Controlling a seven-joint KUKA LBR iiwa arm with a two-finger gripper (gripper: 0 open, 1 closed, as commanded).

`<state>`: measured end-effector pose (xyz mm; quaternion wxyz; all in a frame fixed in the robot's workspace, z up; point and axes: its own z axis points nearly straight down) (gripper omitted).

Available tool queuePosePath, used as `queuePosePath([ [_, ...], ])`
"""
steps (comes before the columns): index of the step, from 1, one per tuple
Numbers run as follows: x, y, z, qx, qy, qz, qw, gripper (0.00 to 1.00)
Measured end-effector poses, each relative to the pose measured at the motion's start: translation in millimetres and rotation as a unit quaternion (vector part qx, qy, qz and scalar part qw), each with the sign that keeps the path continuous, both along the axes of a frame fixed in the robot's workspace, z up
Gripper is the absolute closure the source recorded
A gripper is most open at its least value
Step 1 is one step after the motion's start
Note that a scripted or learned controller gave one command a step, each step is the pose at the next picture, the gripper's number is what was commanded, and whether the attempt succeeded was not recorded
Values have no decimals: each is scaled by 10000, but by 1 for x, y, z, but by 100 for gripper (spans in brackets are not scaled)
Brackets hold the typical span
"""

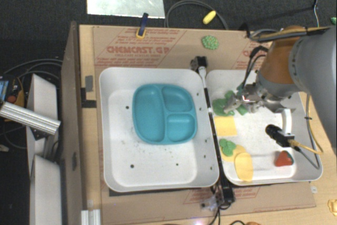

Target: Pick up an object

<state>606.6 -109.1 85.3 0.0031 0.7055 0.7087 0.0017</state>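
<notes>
Right white bin [258, 131], far-left part: grey two-finger gripper [235, 105] low over a green leafy plastic toy piece [221, 104], which it partly hides. Contact is unclear, and whether the gripper is open or closed cannot be made out.

Same bin, nearer: flat yellow square slab [225, 125]; small green knobbly piece [227, 145] touching a yellow oval toy piece [243, 164]; red strawberry-like toy [283, 158] at near right, too small to identify for certain.

Left white bin [118, 87]: teal divided plastic plate [164, 113], centred.

Cardboard beyond the bins — round green knobbly toy [210, 42].
</notes>
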Motion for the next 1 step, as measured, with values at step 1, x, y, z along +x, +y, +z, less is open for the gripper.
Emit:
queuePosePath([
  [1, -39, 23, -1, 17, 45, -14, 10000, 0],
])
